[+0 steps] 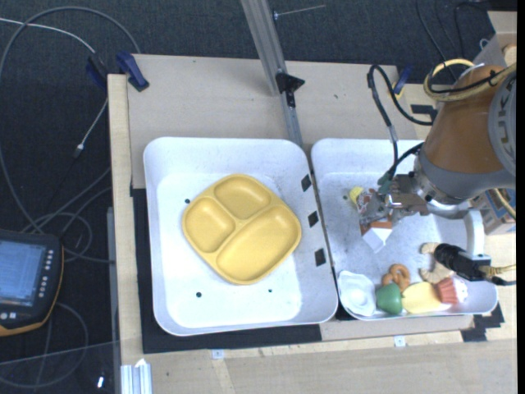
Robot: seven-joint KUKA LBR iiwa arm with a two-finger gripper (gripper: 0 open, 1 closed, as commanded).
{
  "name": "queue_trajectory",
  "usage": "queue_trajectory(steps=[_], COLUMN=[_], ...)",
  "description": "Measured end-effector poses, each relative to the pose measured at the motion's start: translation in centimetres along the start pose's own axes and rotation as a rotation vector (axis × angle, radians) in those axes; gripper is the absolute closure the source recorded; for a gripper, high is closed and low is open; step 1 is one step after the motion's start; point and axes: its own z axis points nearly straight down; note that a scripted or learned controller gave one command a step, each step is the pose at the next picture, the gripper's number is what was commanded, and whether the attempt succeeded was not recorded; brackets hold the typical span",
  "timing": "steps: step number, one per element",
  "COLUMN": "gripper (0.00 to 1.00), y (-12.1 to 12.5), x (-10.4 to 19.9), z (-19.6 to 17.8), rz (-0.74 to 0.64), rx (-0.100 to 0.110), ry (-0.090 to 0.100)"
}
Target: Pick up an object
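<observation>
My gripper (376, 217) is low over the middle of the right bin (344, 156), on the arm that reaches in from the right. A small white block (375, 239) sits right beneath its tip, touching or nearly touching it. Just to the gripper's left lies a small yellow item (355, 195). Along the bin's front edge are a white cup (354, 292), a brown pretzel (396, 274), a green pepper (390, 300), a pale yellow lemon (422, 300) and a red-based cupcake (448, 290).
The left bin (164, 171) holds a yellow divided plate (241, 228). A metal pole (267, 31) rises behind the divider between the bins. Cables and a tablet (25, 281) lie on the floor at the left.
</observation>
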Motion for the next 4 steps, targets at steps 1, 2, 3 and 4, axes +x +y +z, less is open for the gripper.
queue_trajectory(steps=[1, 2, 3, 4], gripper=[1.0, 1.0, 1.0, 1.0], y=[0.2, 2.0, 4.8, 6.6], x=[0.0, 5.3, 9.6, 14.3], z=[-5.3, -4.8, -5.8, -5.8], rz=[-0.001, -0.006, -0.005, -0.005], rx=[0.0, 0.005, 0.004, 0.005], ry=[0.0, 0.003, 0.003, 0.003])
